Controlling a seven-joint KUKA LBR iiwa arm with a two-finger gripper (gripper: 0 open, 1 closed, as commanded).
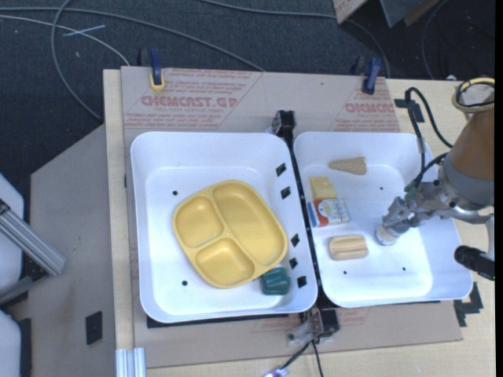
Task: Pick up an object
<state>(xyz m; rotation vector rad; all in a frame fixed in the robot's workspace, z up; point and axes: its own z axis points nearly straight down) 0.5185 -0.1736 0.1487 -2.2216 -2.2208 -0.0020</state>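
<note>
- Gripper [391,230] is low in the right bin [416,285], near its right wall, just beside the tan bread roll [347,247] — probably the pick target.
- Open or closed? Cannot tell from above.
- Nothing visibly held.
- Carton [326,206] and wedge [348,165] lie nearer the bin's far edge.

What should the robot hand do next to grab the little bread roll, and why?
Probably slide a bit left and down. The gripper hangs low in the right bin, just right of the roll, with nothing seen between its fingers. The roll lies alone, apart from the box, so it looks the easiest pick.
</note>
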